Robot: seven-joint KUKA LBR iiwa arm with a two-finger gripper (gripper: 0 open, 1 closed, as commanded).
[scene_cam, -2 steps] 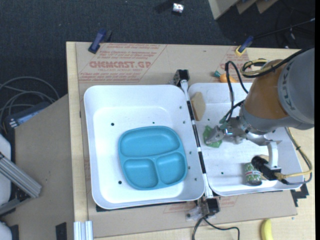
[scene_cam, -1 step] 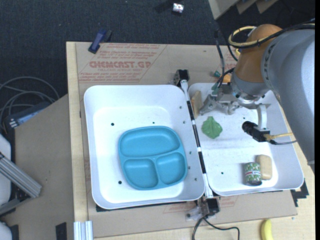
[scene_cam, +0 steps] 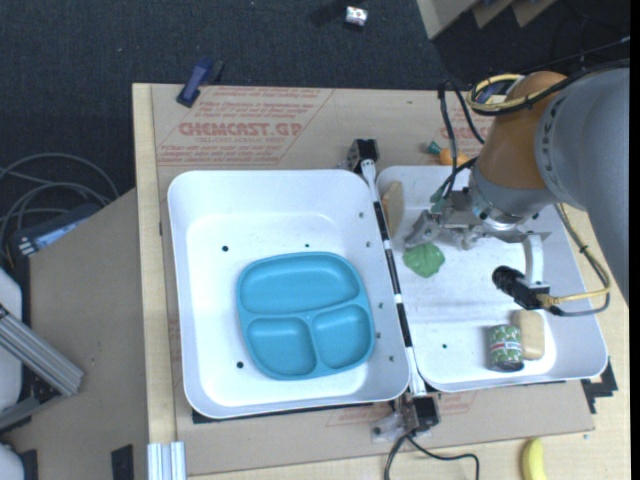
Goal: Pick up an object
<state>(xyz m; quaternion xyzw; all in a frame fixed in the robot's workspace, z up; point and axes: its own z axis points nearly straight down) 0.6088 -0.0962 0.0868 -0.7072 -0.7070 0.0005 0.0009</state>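
Small can (scene_cam: 507, 347) at right bin's (scene_cam: 570, 363) front, green object (scene_cam: 424, 260) just below the gripper (scene_cam: 432, 228), finger state indiscernible.

Fixed above the surface (scene_cam: 300, 118), looking down at a slant. Far enough back to take in both white bins (scene_cam: 200, 268) side by side. Arm (scene_cam: 570, 138) entering from the right.

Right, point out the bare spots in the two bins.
Left bin: bare strip behind the blue tray. Right bin: bare floor between the green lump and can. Crowded around the pincer.
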